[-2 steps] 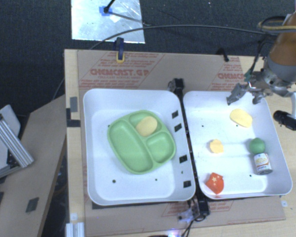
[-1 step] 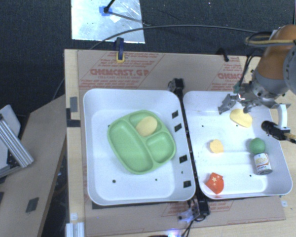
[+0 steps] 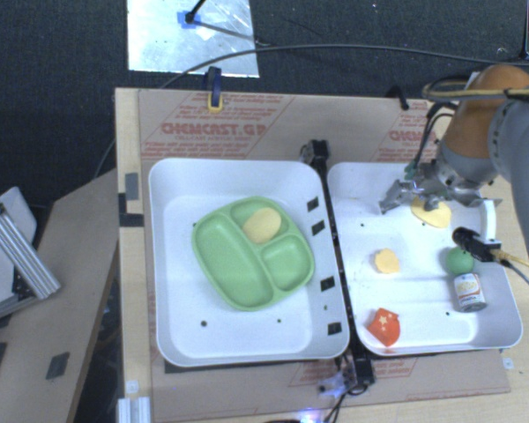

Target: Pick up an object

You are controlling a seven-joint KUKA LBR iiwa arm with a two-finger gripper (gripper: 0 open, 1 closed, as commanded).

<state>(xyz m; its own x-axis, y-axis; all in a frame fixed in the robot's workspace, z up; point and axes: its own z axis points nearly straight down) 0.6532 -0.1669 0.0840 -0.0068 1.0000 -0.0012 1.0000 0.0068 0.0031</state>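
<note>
On a cardboard-lined bench point(image 3: 247, 117) over dark carpet, two white bins sit side by side, and in the right bin point(image 3: 502, 320) the gripper point(image 3: 414, 194) hangs with fingers spread and holding nothing, a pale yellow piece point(image 3: 434, 213) lying just beside it toward the near side.
</note>
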